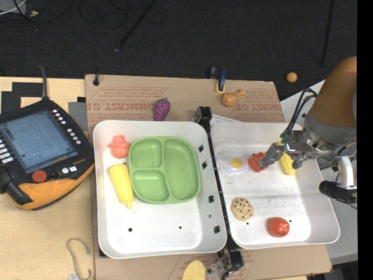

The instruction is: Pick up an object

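In the right bin (326, 226) my gripper (281, 157) hangs low and open at the far right part. Its left finger (270, 155) reaches the red toy piece (255, 163). A yellow block (287, 165) lies just under the gripper, partly hidden by it; nothing is visibly clamped. Also in this bin are a small yellow piece (235, 163), a cookie (241, 208) and a red tomato (278, 227).
The left bin (151, 232) holds a green divided plate (164, 170), a yellow bottle-shaped toy (121, 184) and a pink toy (118, 147). A purple grape toy (161, 108) and an orange toy (232, 97) lie on the cardboard behind. A teach pendant (41, 150) sits at the left.
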{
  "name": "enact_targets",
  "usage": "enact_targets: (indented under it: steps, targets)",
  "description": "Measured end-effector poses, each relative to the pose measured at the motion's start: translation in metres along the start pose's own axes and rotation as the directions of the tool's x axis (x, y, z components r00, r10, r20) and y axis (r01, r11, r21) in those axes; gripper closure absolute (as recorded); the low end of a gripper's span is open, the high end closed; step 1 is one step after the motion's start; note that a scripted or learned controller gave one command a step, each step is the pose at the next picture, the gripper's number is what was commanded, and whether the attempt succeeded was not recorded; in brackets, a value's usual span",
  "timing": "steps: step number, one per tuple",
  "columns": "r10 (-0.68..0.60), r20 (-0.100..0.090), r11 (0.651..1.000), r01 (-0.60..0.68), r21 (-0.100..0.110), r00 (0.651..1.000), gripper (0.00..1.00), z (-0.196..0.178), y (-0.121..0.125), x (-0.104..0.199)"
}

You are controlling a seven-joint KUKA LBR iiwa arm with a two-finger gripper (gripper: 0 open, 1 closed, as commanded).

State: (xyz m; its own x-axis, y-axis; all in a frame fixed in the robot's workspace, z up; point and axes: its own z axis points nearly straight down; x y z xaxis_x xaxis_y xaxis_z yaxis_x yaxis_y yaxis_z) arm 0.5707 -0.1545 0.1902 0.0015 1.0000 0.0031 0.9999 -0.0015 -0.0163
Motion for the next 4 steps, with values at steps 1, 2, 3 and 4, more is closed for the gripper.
enact_targets:
  steps: [1,2,3,4]
  targets:
    - [-0.002,0.002,1.0,0.002,-0.013,1.0,0.0,-0.008,0.003,0.0]
    - [-0.004,0.001,1.0,0.004,-0.009,1.0,0.0,0.056,0.003,0.003]
    - [-0.004,0.001,1.0,0.004,-0.011,1.0,0.0,0.106,0.004,0.006]
    - [0.0,0.001,1.0,0.0,-0.013,1.0,1.0,0.093,0.004,0.004]
